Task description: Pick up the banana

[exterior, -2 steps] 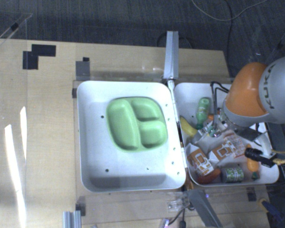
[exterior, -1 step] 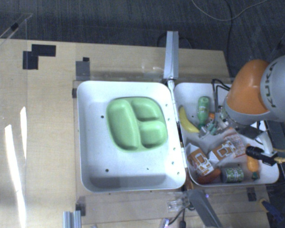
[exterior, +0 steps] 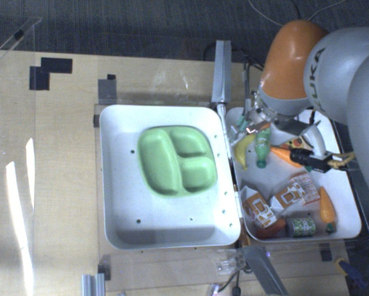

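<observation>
Camera view. The banana (exterior: 242, 150) lies in the right bin (exterior: 350, 226), at its upper left, close against the wall it shares with the left bin (exterior: 119, 227). It shows as a short, curved yellow piece, with one end toward the bin's top edge and the other pointing down along the divider. Part of it is covered by the arm's wrist hardware. A green bottle (exterior: 262, 148) stands or leans just beside it on the right; whether the two touch cannot be told.

Handling, as a judgement: the banana is probably light and fairly stiff, with a smooth skin that may slip between hard fingers. The best hold is likely across the middle of the curve, where the body is thickest. The divider wall on one side and the bottle on the other leave little room for the fingers.

The gripper (exterior: 253, 123) sits low over the bin's upper left corner, just above the banana. Its state cannot be told here.

Other contents: an orange carrot (exterior: 284, 155), two small cartons (exterior: 260, 207) and (exterior: 297, 190), a green can (exterior: 302, 227). A green divided tray (exterior: 177, 159) rests in the left bin.
</observation>
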{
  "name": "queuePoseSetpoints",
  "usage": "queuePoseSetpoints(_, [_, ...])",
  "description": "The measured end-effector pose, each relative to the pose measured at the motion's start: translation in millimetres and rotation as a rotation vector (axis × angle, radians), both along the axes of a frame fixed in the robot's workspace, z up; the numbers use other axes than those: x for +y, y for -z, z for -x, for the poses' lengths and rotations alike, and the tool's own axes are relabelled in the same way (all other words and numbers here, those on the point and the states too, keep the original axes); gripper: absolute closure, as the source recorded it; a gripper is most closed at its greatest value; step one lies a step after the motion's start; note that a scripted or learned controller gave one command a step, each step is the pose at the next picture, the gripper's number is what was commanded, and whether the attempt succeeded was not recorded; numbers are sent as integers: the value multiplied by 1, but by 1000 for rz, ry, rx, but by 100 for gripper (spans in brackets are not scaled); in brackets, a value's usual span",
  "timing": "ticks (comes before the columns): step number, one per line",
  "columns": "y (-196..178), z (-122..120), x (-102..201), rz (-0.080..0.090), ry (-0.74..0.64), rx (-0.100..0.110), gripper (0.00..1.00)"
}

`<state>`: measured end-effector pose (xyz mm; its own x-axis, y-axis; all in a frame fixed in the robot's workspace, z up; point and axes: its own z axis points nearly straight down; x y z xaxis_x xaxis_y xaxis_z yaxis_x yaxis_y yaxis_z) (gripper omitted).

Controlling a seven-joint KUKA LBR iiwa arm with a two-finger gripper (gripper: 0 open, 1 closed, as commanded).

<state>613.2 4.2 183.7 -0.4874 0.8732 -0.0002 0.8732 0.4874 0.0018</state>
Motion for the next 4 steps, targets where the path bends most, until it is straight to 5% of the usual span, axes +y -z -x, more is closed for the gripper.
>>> queuePoseSetpoints(1, [-10,76,-59,0,-356,1,100])
queuePoseSetpoints(2, [-10,76,-59,0,-356,0,0])
queuePoseSetpoints(3, [0,33,-55,1,-393,0,0])
queuePoseSetpoints(4, [94,-7,-98,2,-460,-3,0])
